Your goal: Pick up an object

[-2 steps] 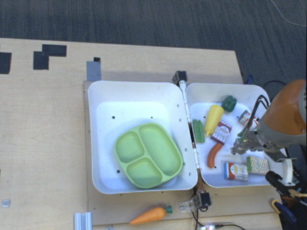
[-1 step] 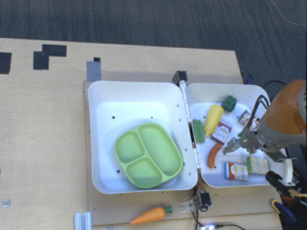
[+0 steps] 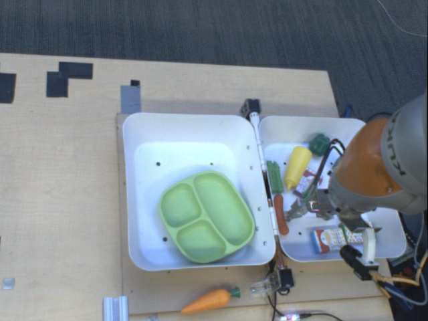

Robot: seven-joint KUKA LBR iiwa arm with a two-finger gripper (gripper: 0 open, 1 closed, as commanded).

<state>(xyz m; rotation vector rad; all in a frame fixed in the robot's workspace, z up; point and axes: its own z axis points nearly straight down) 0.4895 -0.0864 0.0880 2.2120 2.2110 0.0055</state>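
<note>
We see the gripper [image 3: 299, 208] low in the right bin [image 3: 294, 129], center-right of frame, near the yellow bottle [image 3: 297, 166]; we cannot tell its pincer state.

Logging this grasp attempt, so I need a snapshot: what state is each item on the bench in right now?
Light green three-compartment plate: flat in the left white bin.
Yellow plastic bottle: lying in the right white bin.
Red sausage-shaped toy: lying by that bin's left wall.
Orange toy carrot: on the bench.
End effector: low over the right bin.
</note>
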